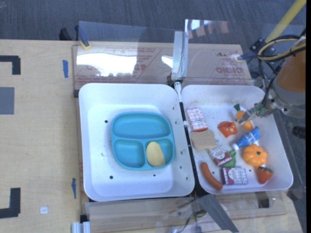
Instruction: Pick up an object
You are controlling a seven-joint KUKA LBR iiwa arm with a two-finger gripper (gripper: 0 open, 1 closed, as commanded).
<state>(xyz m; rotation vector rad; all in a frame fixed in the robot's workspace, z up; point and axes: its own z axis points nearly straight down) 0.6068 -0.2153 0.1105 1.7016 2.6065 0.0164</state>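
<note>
Across the table (39,130) sit two white bins side by side. Inside the left bin (92,144) lies a blue divided plate (141,140) with a yellow lemon-like piece (155,154) in its lower right compartment. Toy food crowds the right bin (284,171): a tan bread slice (202,140), a sausage (210,175), a small orange pumpkin (255,155), a blue bottle (248,138), a red piece (227,128) and a little carrot (241,115). Entering from the right, the arm (291,81) has its claw (255,112) low over the bin's upper right, just beside the carrot; whether it is apart or together I cannot tell. Nothing looks lifted, so this seems the reach-down step. Next it would need to settle around one piece and close before rising.
</note>
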